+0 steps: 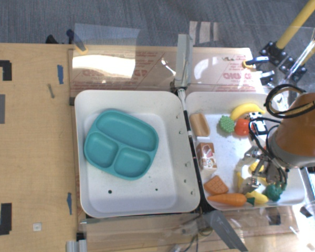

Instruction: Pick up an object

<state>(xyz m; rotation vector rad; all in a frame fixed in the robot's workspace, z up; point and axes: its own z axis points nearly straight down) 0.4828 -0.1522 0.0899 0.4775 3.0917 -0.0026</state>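
- Grey arm with orange band (299,135): enters from the right, wrist bent down over the right shallow white bin (220,101).
- Two-finger metal pincer (250,178): low in that bin's near right part; whether its fingers are apart or together cannot be told, and no object is seen between them.
- Orange toy carrot (227,198): just left of and below the pincer, along the bin's near edge.
- Orange ridged toy cracker (216,184): left of the pincer, touching the carrot.
- Small brown-and-white toy carton (206,156): further left and up.
- Tan toy bread roll (199,124): above the carton.
- Yellow toy banana (245,109), green knobbly toy (227,124), red toy fruit (241,127): well above the pincer.
- Dark green toy piece (273,192): just right of the pincer.
- Teal three-compartment plastic plate (121,144): far left, in the left white bin (94,193).
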